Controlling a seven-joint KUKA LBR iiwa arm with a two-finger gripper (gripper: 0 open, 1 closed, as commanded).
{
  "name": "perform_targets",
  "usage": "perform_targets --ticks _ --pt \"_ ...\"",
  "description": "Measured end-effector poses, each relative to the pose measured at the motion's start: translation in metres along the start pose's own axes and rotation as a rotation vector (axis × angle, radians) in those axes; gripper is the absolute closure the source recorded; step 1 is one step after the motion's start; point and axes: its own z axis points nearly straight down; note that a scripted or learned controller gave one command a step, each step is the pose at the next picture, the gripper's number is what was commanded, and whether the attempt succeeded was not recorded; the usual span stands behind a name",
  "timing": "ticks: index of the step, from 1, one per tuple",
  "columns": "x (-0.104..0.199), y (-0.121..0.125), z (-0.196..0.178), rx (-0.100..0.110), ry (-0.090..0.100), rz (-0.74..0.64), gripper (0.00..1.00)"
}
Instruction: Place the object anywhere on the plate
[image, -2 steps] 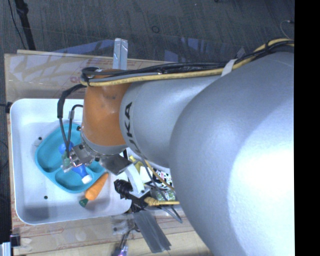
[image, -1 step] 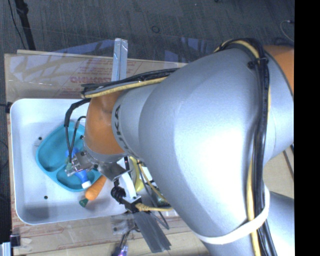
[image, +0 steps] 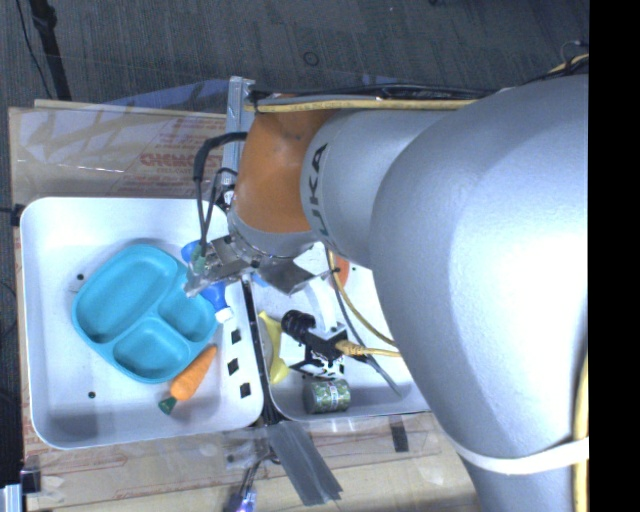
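Camera view: the toy carrot (image: 190, 378) lies in the left bin (image: 45, 300), touching the blue plate (image: 140, 310). It looks light and hard; grab its fat middle. The gripper (image: 205, 270) sits over the plate's edge.

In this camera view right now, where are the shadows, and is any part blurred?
Camera view: the arm looms close to the lens and looks soft; the blue plate and carrot are sharp, lit evenly; a shadow lies along the left bin lower wall; the right bin is darker under the arm.
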Motion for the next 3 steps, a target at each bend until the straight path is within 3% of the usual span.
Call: perform_targets --ticks 1,2,3 --pt "0.009 -0.002 0.001 0.004 0.001 -0.113 1.00" --pt "0.019 0.001 -0.046 -0.001 0.000 -0.118 1.00" --pt "0.009 0.017 -0.008 0.002 0.001 -0.278 1.00"
